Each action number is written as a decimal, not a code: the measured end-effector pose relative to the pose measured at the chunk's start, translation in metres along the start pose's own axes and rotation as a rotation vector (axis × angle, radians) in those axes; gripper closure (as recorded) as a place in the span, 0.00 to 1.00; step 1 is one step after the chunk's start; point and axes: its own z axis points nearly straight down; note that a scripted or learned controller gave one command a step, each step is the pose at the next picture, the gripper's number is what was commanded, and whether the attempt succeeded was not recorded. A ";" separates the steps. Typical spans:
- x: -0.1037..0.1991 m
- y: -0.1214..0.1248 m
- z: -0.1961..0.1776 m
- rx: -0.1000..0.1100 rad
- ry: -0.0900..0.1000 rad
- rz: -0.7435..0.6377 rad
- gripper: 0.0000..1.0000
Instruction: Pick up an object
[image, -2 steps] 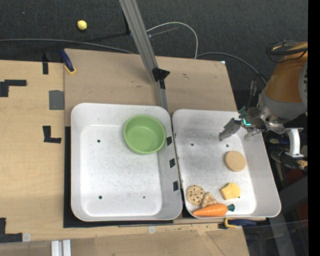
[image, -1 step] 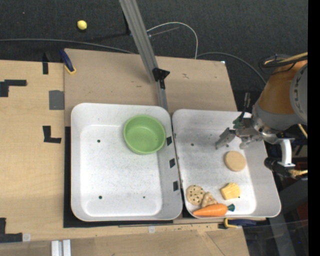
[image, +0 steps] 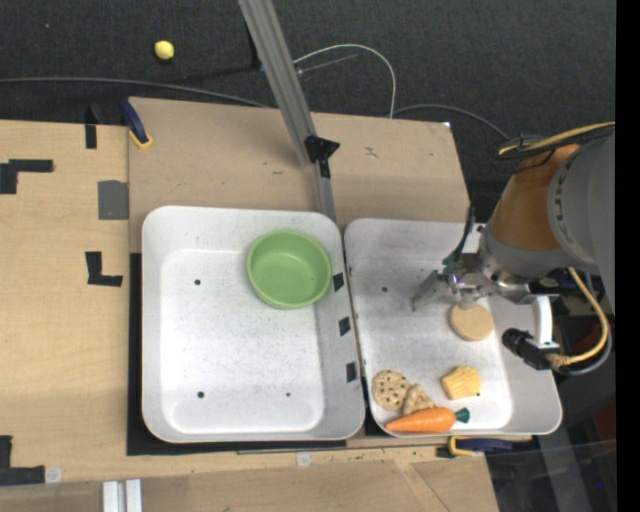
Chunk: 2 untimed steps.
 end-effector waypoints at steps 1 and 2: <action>0.001 0.003 0.008 -0.007 0.000 -0.001 0.00; 0.001 0.000 0.001 0.004 0.002 -0.001 1.00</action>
